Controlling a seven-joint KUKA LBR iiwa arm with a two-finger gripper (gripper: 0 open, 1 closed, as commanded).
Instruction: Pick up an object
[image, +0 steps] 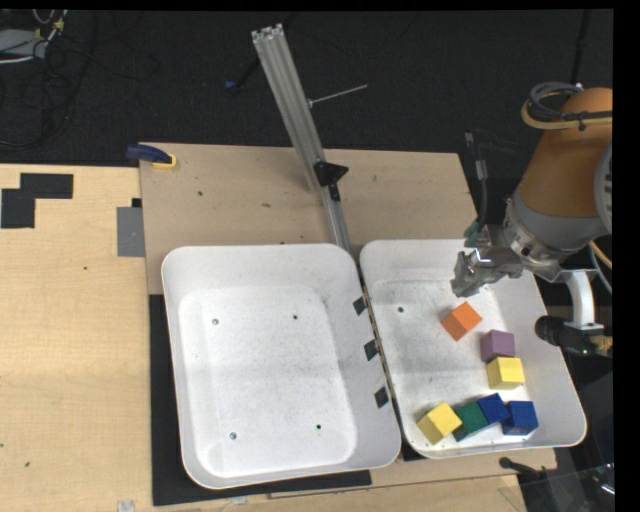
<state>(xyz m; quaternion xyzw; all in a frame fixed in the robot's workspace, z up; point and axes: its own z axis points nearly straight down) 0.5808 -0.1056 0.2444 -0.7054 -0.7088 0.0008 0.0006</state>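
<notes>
My gripper (468, 278) hangs over the right bin (420, 270), just up and left of an orange block (462, 321) that lies apart from it on the bin floor. Nothing shows between the fingers. Further toward the bin's front right lie a purple block (498, 345) and a yellow block (506, 372). Along the front edge sit another yellow block (438, 421), a green block (468, 419) and two blue blocks (492, 407) (521, 416).
The left bin (200, 275) lies beside the right one, joined by black clips. A slanted aluminium rail (300, 120) rises behind the bins. The arm's orange band (565, 175) stands at the right edge.
</notes>
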